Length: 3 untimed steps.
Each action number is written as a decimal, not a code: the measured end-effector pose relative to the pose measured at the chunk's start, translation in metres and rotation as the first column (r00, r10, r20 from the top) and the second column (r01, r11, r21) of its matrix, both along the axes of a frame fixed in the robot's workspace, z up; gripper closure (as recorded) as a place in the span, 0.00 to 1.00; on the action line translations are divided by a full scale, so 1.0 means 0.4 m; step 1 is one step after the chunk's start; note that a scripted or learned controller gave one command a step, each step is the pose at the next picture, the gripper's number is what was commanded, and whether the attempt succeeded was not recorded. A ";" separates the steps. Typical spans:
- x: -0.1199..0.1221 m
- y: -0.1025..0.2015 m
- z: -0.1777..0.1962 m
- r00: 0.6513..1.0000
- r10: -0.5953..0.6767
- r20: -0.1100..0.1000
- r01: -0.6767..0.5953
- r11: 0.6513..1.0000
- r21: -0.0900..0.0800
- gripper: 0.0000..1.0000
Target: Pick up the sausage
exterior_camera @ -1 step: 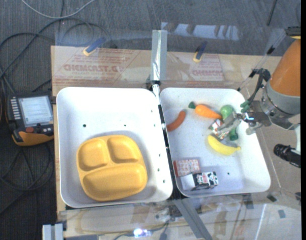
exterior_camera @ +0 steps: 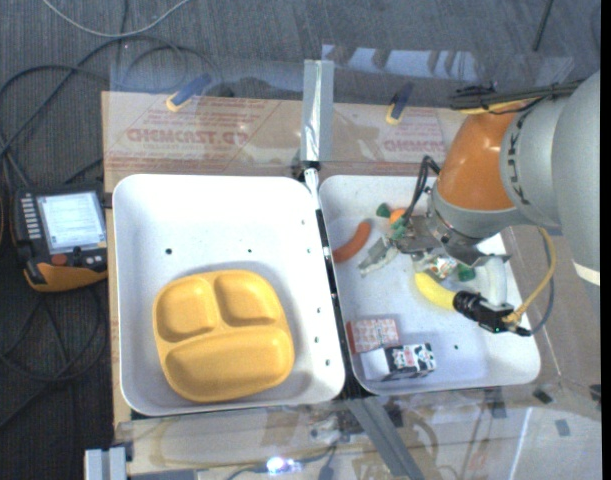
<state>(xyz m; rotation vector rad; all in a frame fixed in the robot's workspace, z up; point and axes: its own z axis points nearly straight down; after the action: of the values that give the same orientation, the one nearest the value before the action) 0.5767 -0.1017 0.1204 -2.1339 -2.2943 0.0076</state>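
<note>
The sausage (exterior_camera: 351, 240) lies in the right bin (exterior_camera: 505, 368), near its left wall. The jaws (exterior_camera: 378, 257) hang just beside it, to its right, slightly apart and holding nothing. A yellow tray (exterior_camera: 223, 333) sits in the left bin (exterior_camera: 145, 208).

Floor's a dark grey carpet (exterior_camera: 245, 18) with thin cables (exterior_camera: 105, 28) looping all over it, top and left side. The worktop (exterior_camera: 215, 133) looks like brown cardboard with faded red print under a clear sheet, held down by a couple of blue and yellow clips (exterior_camera: 188, 91). A metal rail (exterior_camera: 316, 108) runs up the middle at the back. Off to the left on the floor sits a handheld control pendant (exterior_camera: 63, 230) with its screen lit
</note>
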 end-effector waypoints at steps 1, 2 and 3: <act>0.104 0.010 -0.077 0.999 0.035 0.018 -0.035 0.999 -0.003 0.00; 0.216 0.007 -0.083 0.993 -0.115 -0.020 0.115 0.993 0.000 0.00; 0.219 0.002 -0.066 0.994 -0.111 -0.015 0.111 0.994 -0.008 1.00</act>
<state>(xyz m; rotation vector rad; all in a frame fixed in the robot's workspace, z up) 0.6643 -0.1011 0.0939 -2.2533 -2.1673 0.0311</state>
